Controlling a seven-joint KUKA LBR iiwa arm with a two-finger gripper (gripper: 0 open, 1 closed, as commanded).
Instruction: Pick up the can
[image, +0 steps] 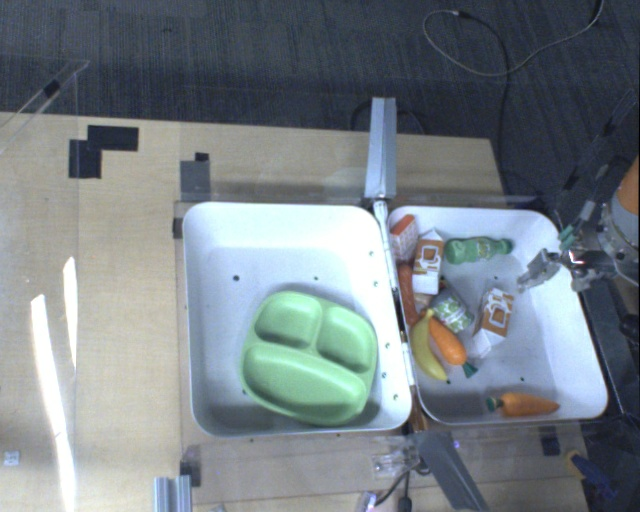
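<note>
Gripper (540, 268) hangs over the right bin's (590, 350) far right side; whether it is released or clenched cannot be told, and nothing is seen in its grasp. Its arm is cut off by the frame edge. Left of it lie a green bottle (478, 249), small cartons (497, 310), a banana (430, 350) and carrots (525, 404). No can is clearly distinguishable among them. A green tray (310, 357) sits in the left bin (220, 260).

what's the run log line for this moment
claw: over right bin, near rim | holding: nothing seen | green tray: left bin
</note>
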